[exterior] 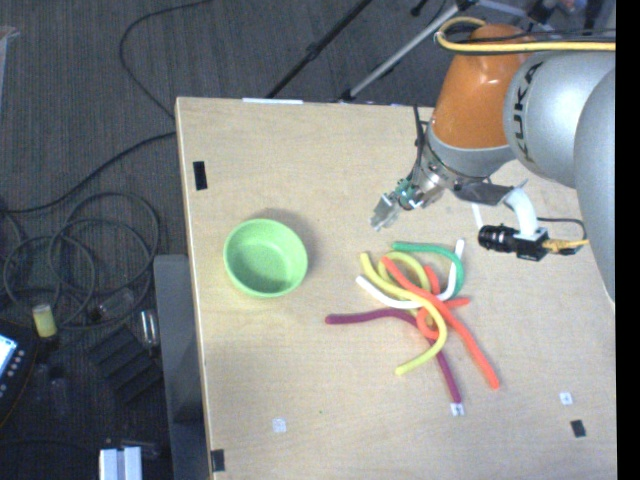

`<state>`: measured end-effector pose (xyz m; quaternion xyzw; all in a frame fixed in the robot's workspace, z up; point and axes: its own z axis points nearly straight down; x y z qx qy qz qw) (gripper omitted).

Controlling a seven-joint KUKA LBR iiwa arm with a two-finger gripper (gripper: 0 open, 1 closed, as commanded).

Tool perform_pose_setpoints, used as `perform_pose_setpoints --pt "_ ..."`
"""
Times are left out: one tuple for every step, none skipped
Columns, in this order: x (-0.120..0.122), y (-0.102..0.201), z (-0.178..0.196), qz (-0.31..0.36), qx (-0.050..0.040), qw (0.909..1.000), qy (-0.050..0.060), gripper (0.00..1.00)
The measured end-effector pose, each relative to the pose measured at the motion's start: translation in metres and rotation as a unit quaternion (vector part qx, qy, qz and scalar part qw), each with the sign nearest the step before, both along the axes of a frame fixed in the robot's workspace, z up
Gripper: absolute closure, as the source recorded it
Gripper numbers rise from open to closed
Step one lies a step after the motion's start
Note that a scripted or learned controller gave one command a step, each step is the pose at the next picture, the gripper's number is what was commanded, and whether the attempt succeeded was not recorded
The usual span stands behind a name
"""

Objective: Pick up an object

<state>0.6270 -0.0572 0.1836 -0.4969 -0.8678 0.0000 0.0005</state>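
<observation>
A tangle of soft coloured cords [425, 303] in yellow, orange, green, white and purple lies on the wooden bench top, right of centre. A light green bowl [265, 258] sits upright to its left, with nothing visible inside. My gripper [385, 211] hangs from the grey and orange arm [500, 98] at the upper right. Its tip is just above and left of the cords, apart from them, over bare wood. No object shows at its tip.
A small black device [512, 240] with a yellow cable hangs beside the wrist, right of the cords. The bench's left edge [190, 298] drops to a dark floor strewn with cables [80, 258]. Small black markers [200, 175] dot the bench.
</observation>
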Motion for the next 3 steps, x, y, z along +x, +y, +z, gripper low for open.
perform_pose_setpoints --pt "0.000 0.000 0.000 0.000 0.0004 1.0000 0.000 0.00" --pt "-0.047 -0.020 0.000 0.030 -0.0002 0.9995 0.000 0.00" --pt "-0.060 -0.062 -0.088 0.000 -0.0003 1.0000 0.001 0.00"
